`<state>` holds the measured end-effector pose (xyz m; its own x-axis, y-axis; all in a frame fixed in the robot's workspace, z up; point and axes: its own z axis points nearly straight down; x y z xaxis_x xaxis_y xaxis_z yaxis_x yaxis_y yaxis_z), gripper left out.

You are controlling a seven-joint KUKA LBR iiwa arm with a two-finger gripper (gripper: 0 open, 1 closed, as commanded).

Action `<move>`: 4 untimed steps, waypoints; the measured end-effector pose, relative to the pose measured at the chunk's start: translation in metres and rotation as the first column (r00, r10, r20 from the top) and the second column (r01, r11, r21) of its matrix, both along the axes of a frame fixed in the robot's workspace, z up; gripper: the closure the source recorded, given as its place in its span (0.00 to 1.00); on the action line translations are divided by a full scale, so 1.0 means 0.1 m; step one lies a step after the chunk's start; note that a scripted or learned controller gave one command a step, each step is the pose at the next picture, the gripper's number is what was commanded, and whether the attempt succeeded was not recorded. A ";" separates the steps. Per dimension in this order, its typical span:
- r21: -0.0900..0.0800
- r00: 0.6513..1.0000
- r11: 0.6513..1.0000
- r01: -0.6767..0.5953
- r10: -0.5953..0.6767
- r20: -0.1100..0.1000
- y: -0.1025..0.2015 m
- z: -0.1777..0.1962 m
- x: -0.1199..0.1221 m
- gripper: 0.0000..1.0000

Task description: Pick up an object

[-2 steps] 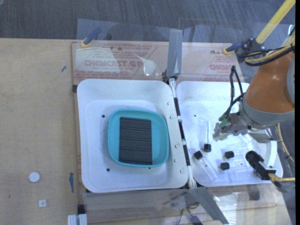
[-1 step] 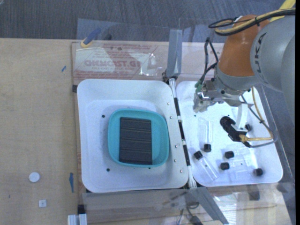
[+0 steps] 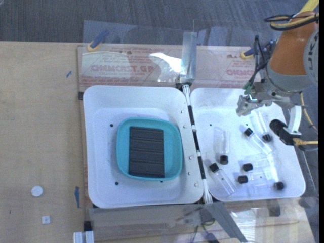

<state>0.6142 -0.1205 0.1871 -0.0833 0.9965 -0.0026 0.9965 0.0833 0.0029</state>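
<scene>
So the pincer (image 3: 246, 107) is hanging over the upper part of the right bin (image 3: 212, 97), up near its back wall, and honestly I can't tell its state from this angle — it's a small blurry metal cluster under the grey wrist. The stuff to grab is the scatter of clear vials (image 3: 221, 139) with black caps, all lying flat in that same bin. The closest one is sitting just below and a bit right of the pincer — a vial with its cap (image 3: 248, 132) pointing up-left and its body running down toward the bin's right side, so its long axis is going diagonal. Another clear vial is lying nearly upright in the frame, further left toward the divider between the bins. The rest are bunching up along the lower edge, caps (image 3: 213, 167) close together, which I'm guessing is making a clean pinch harder there. The left bin (image 3: 96, 135) is holding a teal tray (image 3: 122, 151) with a dark ribbed block (image 3: 147, 152), well apart from the arm. There's open white floor right under the pincer, so room for coming down is looking fine.
</scene>
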 end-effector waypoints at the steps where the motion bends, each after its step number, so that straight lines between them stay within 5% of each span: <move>1: 0.000 1.000 1.000 -0.001 0.001 0.000 0.00 0.00 0.00 0.00; 2: 0.000 1.000 1.000 -0.014 0.014 0.001 -0.28 -0.88 -0.28 0.00; 3: 0.000 0.998 0.998 -0.058 0.058 0.005 0.04 -0.98 -0.56 0.00; 4: 0.000 0.998 0.998 -0.056 0.056 0.010 0.04 -0.87 -0.55 1.00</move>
